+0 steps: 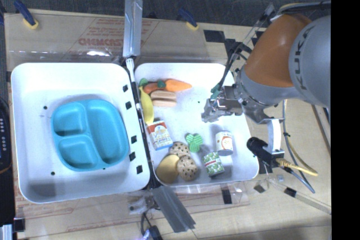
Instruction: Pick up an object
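Note:
My gripper (pixel 210 114) hangs over the right bin (pixel 194 73), above a bare patch of its floor, with nothing seen between its fingers. Below it stand a white can (pixel 224 142) and a green can (pixel 213 164). A green ridged toy (pixel 194 141) lies left of the white can. Along the bin's far left lie a carrot (pixel 174 86), a hot dog (pixel 163 98) and a banana (pixel 147 107). A small carton (pixel 160 134), cookies (pixel 184 158) and a golden round piece (pixel 167 169) sit near the front left.
The left bin (pixel 28 81) holds a blue divided plate (pixel 89 133). A metal divider bar (pixel 132 25) stands between the bins at the back. The grey arm with its orange band (pixel 275 53) reaches in from the right, with cables and a black fitting (pixel 259 150) beside the bin.

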`<state>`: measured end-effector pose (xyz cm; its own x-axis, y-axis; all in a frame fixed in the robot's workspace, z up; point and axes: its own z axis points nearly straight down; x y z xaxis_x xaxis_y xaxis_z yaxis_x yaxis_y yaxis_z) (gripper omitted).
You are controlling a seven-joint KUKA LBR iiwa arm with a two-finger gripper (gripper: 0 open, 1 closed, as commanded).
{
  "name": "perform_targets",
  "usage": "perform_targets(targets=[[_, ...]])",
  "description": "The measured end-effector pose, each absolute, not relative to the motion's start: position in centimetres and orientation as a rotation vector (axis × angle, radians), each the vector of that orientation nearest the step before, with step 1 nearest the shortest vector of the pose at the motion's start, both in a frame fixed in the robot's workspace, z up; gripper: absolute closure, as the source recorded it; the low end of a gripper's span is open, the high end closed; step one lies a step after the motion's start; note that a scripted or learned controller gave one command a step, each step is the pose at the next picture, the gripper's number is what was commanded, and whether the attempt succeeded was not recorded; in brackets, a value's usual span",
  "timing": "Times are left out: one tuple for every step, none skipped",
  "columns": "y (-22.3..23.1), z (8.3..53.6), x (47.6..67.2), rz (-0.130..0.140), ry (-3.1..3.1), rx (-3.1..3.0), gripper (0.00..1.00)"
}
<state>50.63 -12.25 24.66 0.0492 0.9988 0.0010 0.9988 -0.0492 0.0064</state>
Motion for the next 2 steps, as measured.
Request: perform_targets(targets=[[-12.4,24.3,50.5,-0.001,2.163,2.28,0.0],[-15.3,22.1,50.1,-0.004,2.235,2.214,0.0]])
